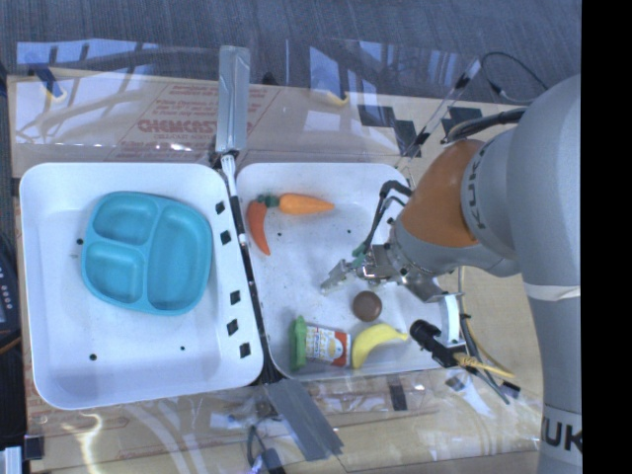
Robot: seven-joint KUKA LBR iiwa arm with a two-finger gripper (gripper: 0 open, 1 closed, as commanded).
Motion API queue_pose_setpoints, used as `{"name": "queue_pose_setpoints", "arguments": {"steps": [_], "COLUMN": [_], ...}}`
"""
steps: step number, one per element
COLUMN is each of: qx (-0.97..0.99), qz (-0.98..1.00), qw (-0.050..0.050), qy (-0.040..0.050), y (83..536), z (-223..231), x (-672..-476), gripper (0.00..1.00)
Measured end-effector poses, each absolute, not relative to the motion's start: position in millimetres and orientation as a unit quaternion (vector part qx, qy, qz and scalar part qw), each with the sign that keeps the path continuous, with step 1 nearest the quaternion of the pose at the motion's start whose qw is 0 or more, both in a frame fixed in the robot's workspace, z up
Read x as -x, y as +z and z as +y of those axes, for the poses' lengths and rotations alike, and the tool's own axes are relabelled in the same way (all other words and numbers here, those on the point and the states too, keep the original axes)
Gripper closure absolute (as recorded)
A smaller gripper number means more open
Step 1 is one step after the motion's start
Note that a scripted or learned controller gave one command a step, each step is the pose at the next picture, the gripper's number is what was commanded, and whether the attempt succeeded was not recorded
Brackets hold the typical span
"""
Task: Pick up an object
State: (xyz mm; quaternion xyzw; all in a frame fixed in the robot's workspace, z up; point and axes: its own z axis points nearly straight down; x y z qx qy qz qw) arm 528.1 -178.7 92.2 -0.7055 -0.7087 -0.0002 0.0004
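While its gripper hangs open and empty at centre-right of the frame, the arm risks closing on bare bin floor, since the brown ball and toy banana lie just below it.

hand fingers too small/blurred to read. arm behind it cut off at right edge, hides the bin's far wall there.

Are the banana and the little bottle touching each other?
Touching. In the camera view, the banana's left end sits right against the bottle's red end at the near edge of the right bin, with no white floor between them.
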Motion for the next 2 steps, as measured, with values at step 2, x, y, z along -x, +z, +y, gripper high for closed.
{"name": "queue_pose_setpoints", "arguments": {"steps": [2], "qx": [0.733], "qz": [-0.681], "qw": [0.001], "qy": [0.0005], "y": [91.9], "z": [-166.8], "x": [-522.8], "gripper": [0.00]}}
